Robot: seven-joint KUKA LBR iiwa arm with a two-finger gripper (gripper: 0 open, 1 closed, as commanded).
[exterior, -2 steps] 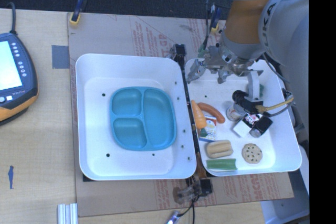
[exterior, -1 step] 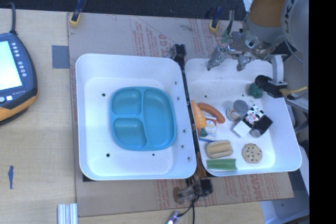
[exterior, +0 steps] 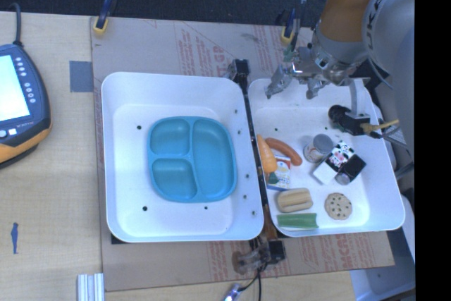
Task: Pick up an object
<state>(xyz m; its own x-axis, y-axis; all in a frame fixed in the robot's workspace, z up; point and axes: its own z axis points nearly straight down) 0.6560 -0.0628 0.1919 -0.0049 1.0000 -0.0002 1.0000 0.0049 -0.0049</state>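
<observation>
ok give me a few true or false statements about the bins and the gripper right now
1. The blue tray lies in the left bin. True.
2. The gripper holds the cookie. False: the cookie lies on the floor of the right bin, near its front edge, and the gripper hangs open over the bin's far end with nothing between its fingers.
3. The hot dog bun sits just behind the green piece. True.
4. The carrot lies in the blue tray. False: it lies in the right bin, along its left wall.
5. The can is stacked on the cookie. False: they lie apart.
</observation>
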